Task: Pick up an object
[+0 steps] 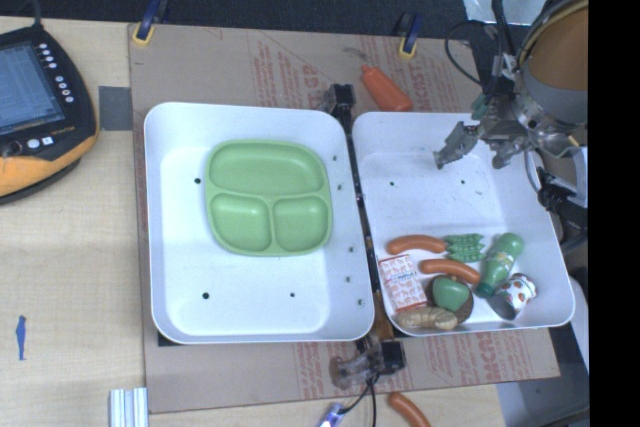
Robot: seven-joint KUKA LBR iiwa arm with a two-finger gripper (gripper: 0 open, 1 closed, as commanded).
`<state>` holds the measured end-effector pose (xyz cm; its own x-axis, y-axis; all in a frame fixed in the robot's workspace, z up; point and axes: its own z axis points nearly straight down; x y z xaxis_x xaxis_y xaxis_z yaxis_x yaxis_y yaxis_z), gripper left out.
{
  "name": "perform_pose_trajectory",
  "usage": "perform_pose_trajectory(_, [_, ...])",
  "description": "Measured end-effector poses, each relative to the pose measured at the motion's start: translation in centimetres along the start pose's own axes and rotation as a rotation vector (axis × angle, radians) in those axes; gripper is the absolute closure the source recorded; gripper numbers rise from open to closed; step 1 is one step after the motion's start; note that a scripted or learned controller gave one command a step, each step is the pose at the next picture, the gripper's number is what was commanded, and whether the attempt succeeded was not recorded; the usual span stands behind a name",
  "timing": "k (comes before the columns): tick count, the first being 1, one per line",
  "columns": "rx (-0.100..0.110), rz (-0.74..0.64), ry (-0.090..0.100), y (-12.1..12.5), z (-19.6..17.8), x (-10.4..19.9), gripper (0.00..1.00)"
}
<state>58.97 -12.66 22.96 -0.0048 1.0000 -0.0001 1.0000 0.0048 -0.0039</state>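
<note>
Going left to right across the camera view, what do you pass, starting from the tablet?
Grey-and-orange handheld tablet controller → green three-compartment plastic plate in the left white bin → orange toy carrot lying on the cardboard → green toy bottle in the right white bin.

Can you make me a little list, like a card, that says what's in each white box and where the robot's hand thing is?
left bin: a green divided plate
right bin: toy food piled in its near end: two sausages, a green bottle, a small red and white carton, a bread roll
end effector: over the far part of the right bin, away from the toys
outside the bins: an orange carrot toy on the cardboard, a handheld controller at the far left
</note>
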Motion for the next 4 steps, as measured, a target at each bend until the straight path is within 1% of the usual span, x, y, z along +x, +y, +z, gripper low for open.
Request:
perform_pose_trajectory(1, [0.000, 0.000, -0.003, -4.0, 3.6, -6.9, 0.00])
perform_pose_trajectory(2, [-0.003, 0.001, -0.001, 6.6, -1.7, -8.5, 0.00])
perform_pose_trajectory(3, [-0.004, 0.001, -0.001, 6.6, -12.2, -8.6, 0.00])
perform_pose_trajectory(4, [0.003, -0.001, 0.000, 3.5, 1.5, -1.1, 0.00])
